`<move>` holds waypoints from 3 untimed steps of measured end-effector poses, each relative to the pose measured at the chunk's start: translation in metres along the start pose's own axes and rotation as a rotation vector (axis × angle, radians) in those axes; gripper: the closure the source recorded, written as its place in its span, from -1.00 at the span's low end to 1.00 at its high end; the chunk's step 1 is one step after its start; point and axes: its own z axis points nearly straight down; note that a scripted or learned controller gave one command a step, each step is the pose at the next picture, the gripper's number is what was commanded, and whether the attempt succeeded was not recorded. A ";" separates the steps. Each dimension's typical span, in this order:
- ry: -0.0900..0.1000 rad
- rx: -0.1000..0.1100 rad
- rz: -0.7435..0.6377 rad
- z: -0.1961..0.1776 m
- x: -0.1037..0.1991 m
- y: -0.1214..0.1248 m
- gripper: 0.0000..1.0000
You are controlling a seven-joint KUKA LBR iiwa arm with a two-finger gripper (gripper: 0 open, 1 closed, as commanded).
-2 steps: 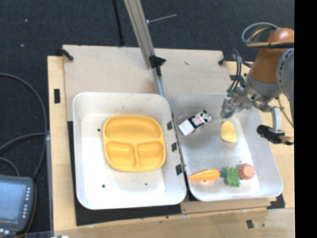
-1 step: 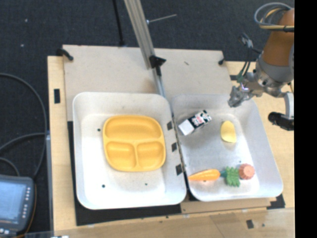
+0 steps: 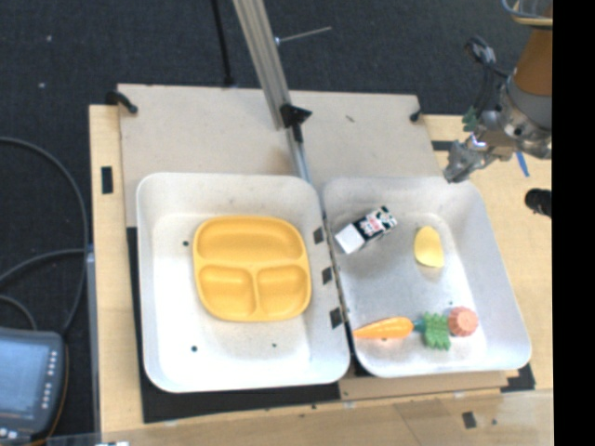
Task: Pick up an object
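Camera view: The gripper [image 3: 462, 163] hangs at the top right corner of the right bin [image 3: 497, 277], just over its rim. It is small and a bit blurry there, so I cannot tell how it is set. Nothing can be seen in it.

The things to pick all lie in the right bin. The yellow lemon [image 3: 429, 246] is the nearest one. It lies toward 7 o'clock from the gripper, and its long side runs from 12 to 6 o'clock. The little milk carton [image 3: 364, 229] lies on its side, toward 8 o'clock from the gripper, and its long side runs from 2 to 8 o'clock. Along the bottom of the bin are an orange carrot [image 3: 383, 329], a green toy [image 3: 434, 332] and a pink toy [image 3: 463, 321], near each other and far from the gripper.

The left bin [image 3: 163, 277] holds a yellow tray [image 3: 251, 268] with three parts.

The arm [image 3: 532, 63] is cut off at the right side. I cannot tell what the green and pink toys are.
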 end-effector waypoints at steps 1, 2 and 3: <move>0.002 0.007 -0.001 0.001 0.037 -0.018 1.00; 0.004 0.007 -0.003 -0.002 0.086 -0.028 1.00; 0.004 0.007 -0.003 -0.009 0.130 -0.050 1.00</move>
